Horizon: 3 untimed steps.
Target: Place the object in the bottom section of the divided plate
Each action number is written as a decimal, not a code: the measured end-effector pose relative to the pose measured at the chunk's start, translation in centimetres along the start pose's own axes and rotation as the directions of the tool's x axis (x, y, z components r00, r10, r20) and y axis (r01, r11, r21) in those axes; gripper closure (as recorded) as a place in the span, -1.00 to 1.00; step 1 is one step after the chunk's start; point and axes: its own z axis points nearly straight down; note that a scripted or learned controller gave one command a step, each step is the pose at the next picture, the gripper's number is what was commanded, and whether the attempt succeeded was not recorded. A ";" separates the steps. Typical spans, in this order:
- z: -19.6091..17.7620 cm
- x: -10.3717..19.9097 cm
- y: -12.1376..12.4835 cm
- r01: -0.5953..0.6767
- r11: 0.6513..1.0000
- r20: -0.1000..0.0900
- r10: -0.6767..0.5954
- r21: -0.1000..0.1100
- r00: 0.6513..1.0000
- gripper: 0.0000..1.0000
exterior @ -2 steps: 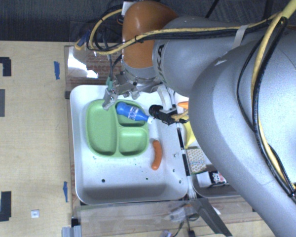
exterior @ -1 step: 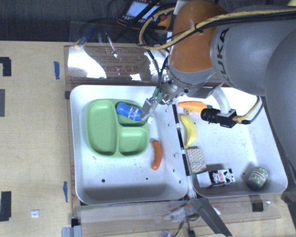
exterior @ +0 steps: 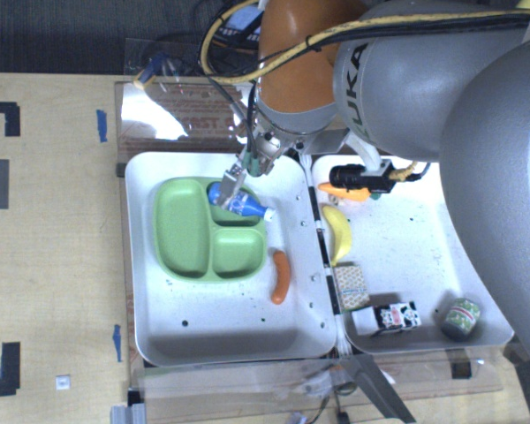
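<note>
Lowering the held object into the correct compartment is the step in hand, judged from the present layout. The arm (exterior: pixel 406 87) reaches over the left bin (exterior: pixel 159 325), whose walls leave open floor below and to the left of the end effector (exterior: pixel 232 184). The green divided plate (exterior: pixel 208 228) lies directly beneath the end effector, with one long section on the left and two smaller sections on the right. The end effector appears to pinch a blue-and-white tube (exterior: pixel 239 203) at its upper end; the tube hangs over the upper right section, its cap resting near the plate's right rim. For a clean placement, carry the tube toward the lower right section, clear of the dividing ridge, before release. An orange sausage-shaped toy (exterior: pixel 281 277) lies below and right of the end effector, just outside the plate; keep clear of it.
</note>
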 end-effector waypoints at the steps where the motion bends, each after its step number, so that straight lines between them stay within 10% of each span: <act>1: -5.2 -1.0 2.9 0.160 0.987 0.001 -0.160 -0.001 0.987 -1.00; 2: 1.9 5.2 4.6 0.113 0.994 -0.003 -0.113 0.002 0.994 -1.00; 3: 1.7 -4.9 -1.4 0.042 0.999 0.001 -0.042 0.001 0.999 -1.00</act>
